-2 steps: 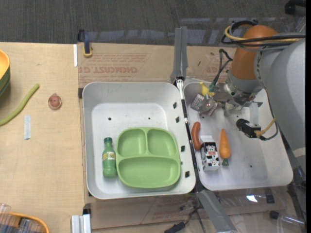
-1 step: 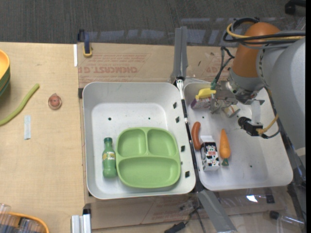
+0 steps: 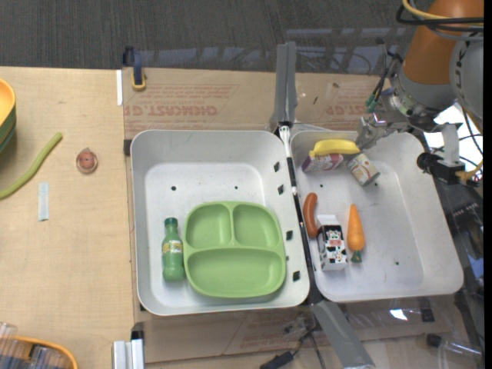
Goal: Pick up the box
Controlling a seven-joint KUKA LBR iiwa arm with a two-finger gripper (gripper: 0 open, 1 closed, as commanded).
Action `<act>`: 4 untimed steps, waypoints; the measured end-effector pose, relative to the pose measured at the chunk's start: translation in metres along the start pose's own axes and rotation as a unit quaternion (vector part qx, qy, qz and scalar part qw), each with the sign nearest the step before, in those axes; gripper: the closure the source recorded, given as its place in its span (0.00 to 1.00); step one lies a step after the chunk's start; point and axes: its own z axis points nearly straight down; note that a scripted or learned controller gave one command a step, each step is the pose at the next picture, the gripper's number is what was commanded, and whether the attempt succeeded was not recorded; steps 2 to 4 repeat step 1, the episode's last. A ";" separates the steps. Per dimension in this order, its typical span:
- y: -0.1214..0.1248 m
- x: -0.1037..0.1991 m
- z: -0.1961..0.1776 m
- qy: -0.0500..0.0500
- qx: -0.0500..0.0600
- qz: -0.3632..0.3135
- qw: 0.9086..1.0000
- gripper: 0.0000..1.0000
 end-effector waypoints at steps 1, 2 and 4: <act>0.005 0.047 -0.011 0.000 0.001 0.064 0.998 1.00; 0.005 0.047 -0.011 0.000 0.001 0.064 0.998 1.00; 0.005 0.047 -0.011 0.000 0.001 0.064 0.998 1.00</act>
